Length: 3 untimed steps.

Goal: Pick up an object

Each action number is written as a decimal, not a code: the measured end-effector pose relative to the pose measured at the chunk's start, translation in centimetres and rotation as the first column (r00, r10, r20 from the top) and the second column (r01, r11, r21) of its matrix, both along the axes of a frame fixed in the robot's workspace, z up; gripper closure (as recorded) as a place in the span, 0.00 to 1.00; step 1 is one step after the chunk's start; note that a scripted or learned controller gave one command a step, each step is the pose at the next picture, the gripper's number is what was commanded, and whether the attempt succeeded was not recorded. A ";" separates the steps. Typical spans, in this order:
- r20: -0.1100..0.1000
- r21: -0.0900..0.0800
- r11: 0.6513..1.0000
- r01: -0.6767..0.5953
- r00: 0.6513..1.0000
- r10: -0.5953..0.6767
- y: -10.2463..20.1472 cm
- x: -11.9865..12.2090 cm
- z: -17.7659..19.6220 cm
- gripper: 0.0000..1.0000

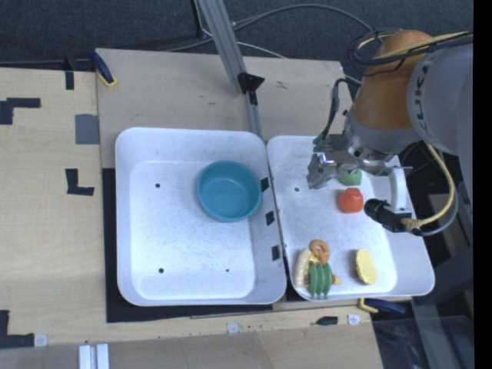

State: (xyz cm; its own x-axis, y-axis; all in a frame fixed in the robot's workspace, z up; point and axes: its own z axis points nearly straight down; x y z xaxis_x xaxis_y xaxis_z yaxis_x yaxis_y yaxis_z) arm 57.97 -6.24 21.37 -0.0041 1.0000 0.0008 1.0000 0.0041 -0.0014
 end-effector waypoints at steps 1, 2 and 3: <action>0.000 0.000 1.000 0.000 1.000 0.000 5.7 -1.9 -0.4 1.00; 0.001 0.000 1.000 0.000 1.000 0.000 9.7 -3.8 0.3 1.00; 0.000 0.000 1.000 0.000 1.000 0.000 14.9 -5.5 -0.3 1.00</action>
